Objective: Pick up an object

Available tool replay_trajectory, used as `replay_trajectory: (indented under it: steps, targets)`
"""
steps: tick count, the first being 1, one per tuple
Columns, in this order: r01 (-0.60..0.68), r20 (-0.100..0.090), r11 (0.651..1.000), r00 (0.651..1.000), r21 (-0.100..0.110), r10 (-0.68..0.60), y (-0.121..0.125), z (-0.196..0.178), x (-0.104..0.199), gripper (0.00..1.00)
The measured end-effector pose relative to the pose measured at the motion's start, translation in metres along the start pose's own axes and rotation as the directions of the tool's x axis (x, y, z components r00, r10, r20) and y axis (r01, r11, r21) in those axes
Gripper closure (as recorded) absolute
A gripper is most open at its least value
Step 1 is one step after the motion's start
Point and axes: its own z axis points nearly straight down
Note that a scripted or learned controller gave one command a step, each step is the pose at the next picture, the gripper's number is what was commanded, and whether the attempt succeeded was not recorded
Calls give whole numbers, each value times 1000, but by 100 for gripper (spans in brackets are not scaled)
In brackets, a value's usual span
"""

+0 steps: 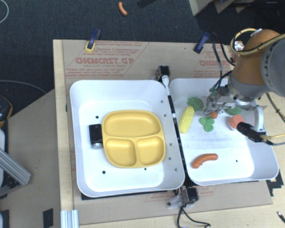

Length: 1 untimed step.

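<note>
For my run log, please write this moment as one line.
arm: over right bin | tool: low among toys, near broccoli | corn, sausage: lying free | left bin: yellow tray

Two white bins [85, 175] sit on a tan board [133, 51] printed with faded red lettering. The left bin holds a yellow tray [133, 137] and, at the tray's left, a black block [95, 134]. In the right bin lie a yellow corn [186, 118], a dark green broccoli [195, 102], a lighter green piece [207, 123], an orange-red sausage [204, 160] and a pinkish-red piece [235, 121]. The arm [256, 65] is grey with an orange band. The floor [47, 13] is dark blue-grey, with a small orange piece [122, 8] far back.
</note>
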Motion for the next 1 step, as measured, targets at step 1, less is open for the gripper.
replay_trajectory:
  steps: [1]
  targets:
    - [1,2,1000,1000,-6,-1,5,-44,1,100]
